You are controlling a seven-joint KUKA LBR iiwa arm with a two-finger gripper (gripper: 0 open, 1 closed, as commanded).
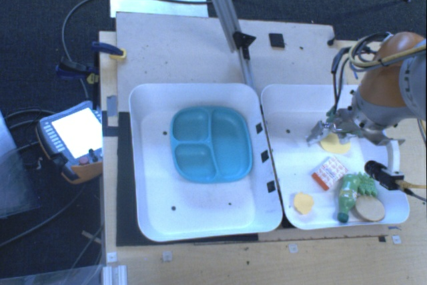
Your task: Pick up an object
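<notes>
My gripper (326, 131) hangs low over the upper middle of the right bin (287, 110), on the grey arm with the orange band (400, 47) coming in from the right. Right beside it, touching or just under its tip, lies a flat yellow piece (335, 145). Below that are a red and white box (328, 172), a green bottle (345, 197), a leafy green toy (365, 183), a tan round disc (369, 209) and a small yellow chunk (303, 203). Nothing is visibly held.
The left bin (150, 163) holds a blue divided plate (211, 144). A slanted metal pole (223, 0) crosses the board behind the bins. A handheld control pendant (72, 139) sits off the bench at the left. Cables trail from the arm's wrist (353, 57).
</notes>
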